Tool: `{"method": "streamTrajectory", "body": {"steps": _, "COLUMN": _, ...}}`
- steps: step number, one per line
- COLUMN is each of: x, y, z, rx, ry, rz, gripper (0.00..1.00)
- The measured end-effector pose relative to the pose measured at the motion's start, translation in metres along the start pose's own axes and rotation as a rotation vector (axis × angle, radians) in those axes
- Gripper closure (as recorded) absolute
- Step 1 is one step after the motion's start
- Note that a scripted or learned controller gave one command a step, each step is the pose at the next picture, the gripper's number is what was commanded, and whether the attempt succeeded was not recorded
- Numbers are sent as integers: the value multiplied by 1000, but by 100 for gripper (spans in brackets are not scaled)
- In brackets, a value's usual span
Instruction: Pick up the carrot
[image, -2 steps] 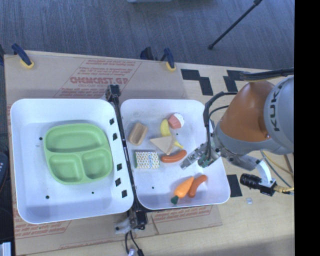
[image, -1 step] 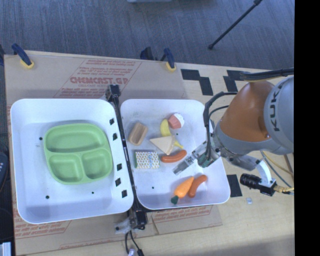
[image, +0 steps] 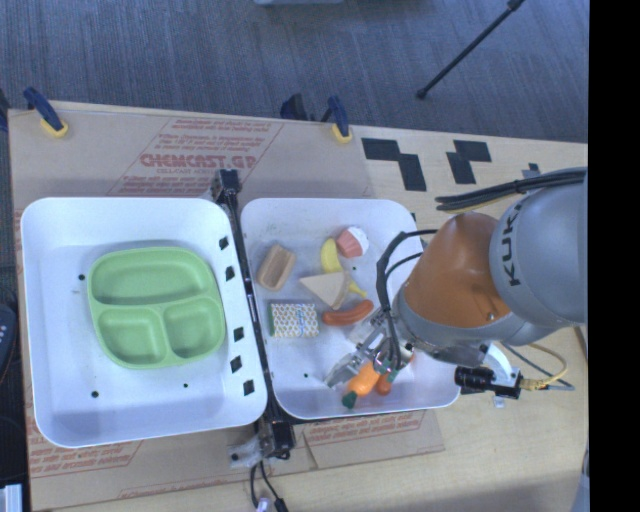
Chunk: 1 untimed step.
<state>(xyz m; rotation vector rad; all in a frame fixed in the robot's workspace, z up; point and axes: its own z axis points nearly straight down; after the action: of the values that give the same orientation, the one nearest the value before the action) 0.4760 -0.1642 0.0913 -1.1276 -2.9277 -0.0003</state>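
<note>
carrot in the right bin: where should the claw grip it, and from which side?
Grip the carrot across its orange body, near the middle. It lies flat near the front wall of the right bin, green top toward that wall, so I'd come straight down with the claw closing across its narrow width.

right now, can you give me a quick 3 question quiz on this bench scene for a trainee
1. True or false: the green tray sits in the left bin.
2. Which lies nearest the gripper? A) bread slice B) carrot C) banana
3. Fill in: the sausage lies in the ____ bin.

Key: 1 true. 2 B; the carrot lies by the front wall of the right bin, right at the fingers. 3 right.
</note>
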Motion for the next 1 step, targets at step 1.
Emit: {"method": "streamTrajectory", "body": {"steps": 1, "x": 0, "y": 1, "z": -10, "rx": 0, "ry": 1, "rz": -3, "gripper": 100}}
